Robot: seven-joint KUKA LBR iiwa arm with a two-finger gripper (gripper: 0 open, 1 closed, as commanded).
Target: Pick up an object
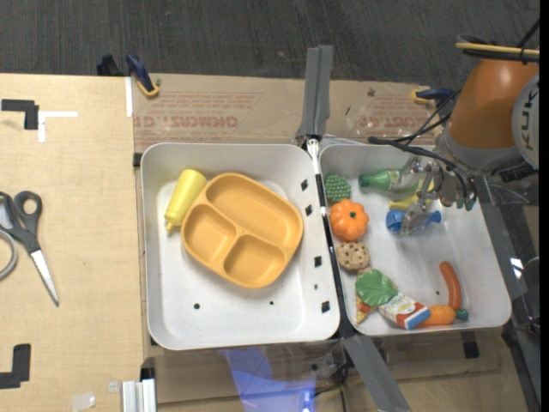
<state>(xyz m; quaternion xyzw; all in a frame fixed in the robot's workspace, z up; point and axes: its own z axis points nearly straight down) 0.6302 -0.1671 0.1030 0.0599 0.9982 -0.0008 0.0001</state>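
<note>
Light wood bench (69, 230) carries two shallow white bins side by side — left bin (171, 316), right bin (489, 273), rims touching at the middle. Brown cardboard sheet (223, 114) lies flat behind them, blue clamp (141, 75) at its left corner. Grey-handled scissors (30, 239) lie on the wood at far left — well apart from the bins.

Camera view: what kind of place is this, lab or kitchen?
Likely a robot lab bench: two white bins holding toy food like a pumpkin and a yellow divided tray, a gripper over them, scissors on taped wood.
</note>
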